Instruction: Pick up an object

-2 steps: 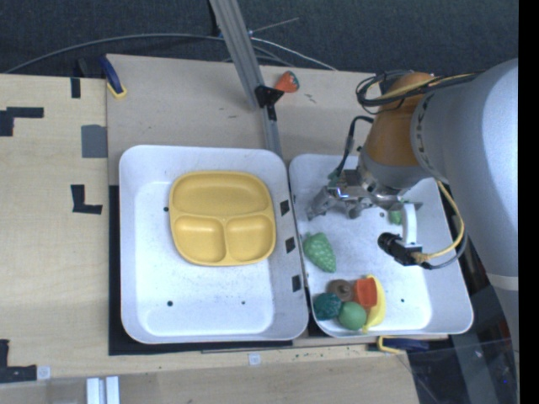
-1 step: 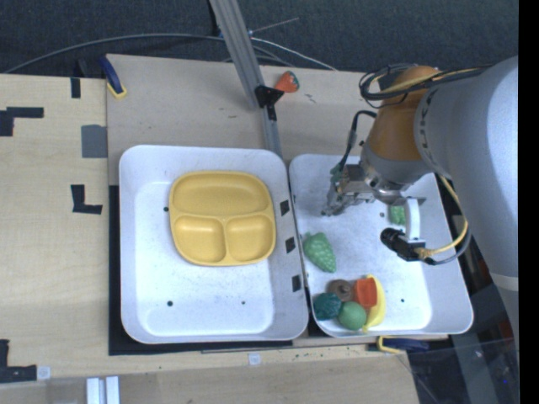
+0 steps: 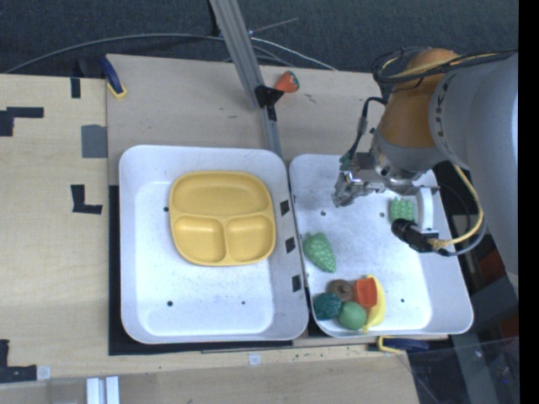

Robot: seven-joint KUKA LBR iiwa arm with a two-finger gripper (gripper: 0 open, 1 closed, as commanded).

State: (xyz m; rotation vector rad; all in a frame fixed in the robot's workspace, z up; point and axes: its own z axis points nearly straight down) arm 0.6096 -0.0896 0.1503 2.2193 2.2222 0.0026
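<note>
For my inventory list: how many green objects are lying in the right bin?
3: one leafy green piece near the bin's left wall, one green ball in the pile at the front, and one light green item beside the gripper. The arm may hide others.

Left bin point(image 3: 139, 251): you see a yellow divided plate point(image 3: 223, 217) lying in its upper half.
Right bin point(image 3: 438, 297): a green leafy toy point(image 3: 320, 252) near its left wall; small toys point(image 3: 352, 301) clustered at the near edge.
Tool point(image 3: 347, 187): hangs over the right bin's far left part, apart from the toys.
Desk point(image 3: 50, 242): black tape marks.
</note>
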